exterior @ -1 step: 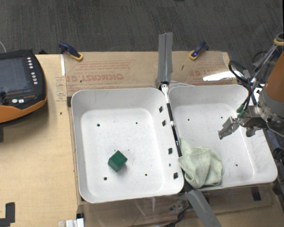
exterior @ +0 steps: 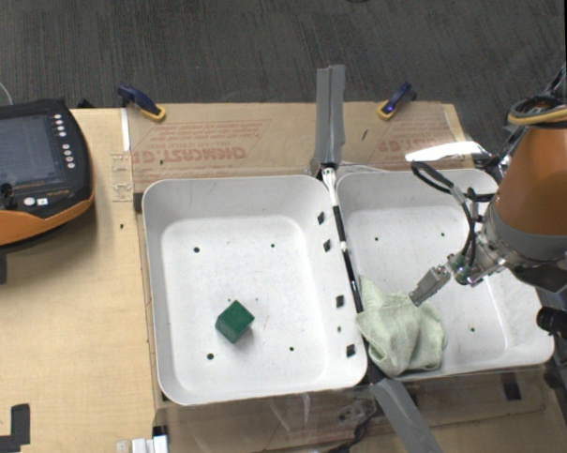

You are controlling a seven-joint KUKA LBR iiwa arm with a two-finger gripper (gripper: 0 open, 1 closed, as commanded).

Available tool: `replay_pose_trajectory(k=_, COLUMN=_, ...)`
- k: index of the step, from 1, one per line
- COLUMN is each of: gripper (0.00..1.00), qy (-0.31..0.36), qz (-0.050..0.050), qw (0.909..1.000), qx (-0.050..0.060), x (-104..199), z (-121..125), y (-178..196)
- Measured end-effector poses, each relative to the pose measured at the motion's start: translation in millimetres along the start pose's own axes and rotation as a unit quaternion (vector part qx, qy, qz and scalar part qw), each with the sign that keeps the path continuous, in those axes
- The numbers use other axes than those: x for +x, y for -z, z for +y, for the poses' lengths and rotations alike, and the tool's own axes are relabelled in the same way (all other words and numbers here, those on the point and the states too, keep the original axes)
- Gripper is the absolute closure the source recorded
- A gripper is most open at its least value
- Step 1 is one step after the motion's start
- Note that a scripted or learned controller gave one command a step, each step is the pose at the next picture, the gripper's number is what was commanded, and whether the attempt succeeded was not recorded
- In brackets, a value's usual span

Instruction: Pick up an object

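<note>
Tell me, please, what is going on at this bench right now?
A grey KUKA arm with an orange band reaches in from the right over the right-hand shallow white bin. Its hand sits low, right at the upper edge of a crumpled pale green cloth in that bin's near left corner. A small dark green cube lies untouched in the left-hand white bin.

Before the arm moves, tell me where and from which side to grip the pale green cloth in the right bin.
Grip the pale green cloth at its raised, crumpled top, coming straight down from above. It lies bunched in a soft heap against the near-left corner of the right bin, so the bin walls block a sideways approach there. The gripper hovers just above its right side, so a short move should likely do.
</note>
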State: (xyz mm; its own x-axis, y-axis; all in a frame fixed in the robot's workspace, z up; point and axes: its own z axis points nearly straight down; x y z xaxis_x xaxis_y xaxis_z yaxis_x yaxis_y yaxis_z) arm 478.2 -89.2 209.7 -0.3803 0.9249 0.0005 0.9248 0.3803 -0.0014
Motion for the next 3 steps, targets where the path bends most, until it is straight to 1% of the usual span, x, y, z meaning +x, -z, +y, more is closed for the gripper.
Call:
replay_pose_trajectory(k=1, gripper=0.0, qy=0.153, qz=0.0, qw=0.9882, qx=-0.001, x=-25.7, z=15.2, y=-11.5)
replay_pose_trajectory(k=2, gripper=0.0, qy=0.336, qz=0.0, qw=0.9419, qx=0.0, x=42.9, z=17.0, y=-18.7)
replay_pose_trajectory(k=3, gripper=0.0, qy=0.396, qz=-0.001, qw=0.9183, qx=-0.001, x=113.9, z=82.2, y=-18.3)
